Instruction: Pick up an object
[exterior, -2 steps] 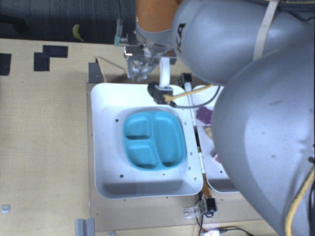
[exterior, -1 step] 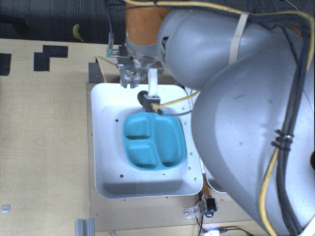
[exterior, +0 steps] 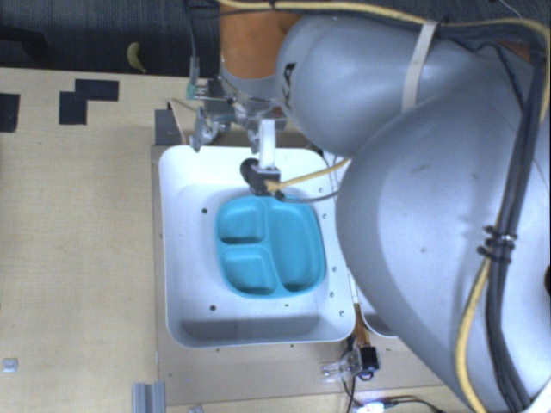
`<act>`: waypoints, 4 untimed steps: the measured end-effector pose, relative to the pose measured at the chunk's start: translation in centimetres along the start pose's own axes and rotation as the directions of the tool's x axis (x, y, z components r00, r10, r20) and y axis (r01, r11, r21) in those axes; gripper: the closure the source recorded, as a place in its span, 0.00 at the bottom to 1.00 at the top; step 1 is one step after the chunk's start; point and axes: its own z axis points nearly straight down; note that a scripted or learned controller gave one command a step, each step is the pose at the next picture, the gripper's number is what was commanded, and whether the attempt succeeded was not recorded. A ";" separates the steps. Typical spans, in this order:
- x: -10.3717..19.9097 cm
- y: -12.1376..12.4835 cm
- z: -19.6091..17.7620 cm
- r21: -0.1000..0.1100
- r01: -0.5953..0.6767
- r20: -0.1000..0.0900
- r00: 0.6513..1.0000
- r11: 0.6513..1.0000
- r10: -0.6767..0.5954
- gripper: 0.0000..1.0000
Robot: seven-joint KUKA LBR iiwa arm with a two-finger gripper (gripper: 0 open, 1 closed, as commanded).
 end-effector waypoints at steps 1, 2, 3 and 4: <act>-1.7 -1.7 -16.9 -0.005 0.001 -0.002 1.000 1.000 -0.001 0.00; -7.5 -0.9 -5.6 0.002 -0.007 0.001 1.000 1.000 0.007 0.00; -8.8 -10.5 3.2 0.004 -0.008 0.001 1.000 1.000 0.008 0.00; -7.7 -13.0 12.1 -0.019 -0.009 -0.008 1.000 1.000 0.009 0.00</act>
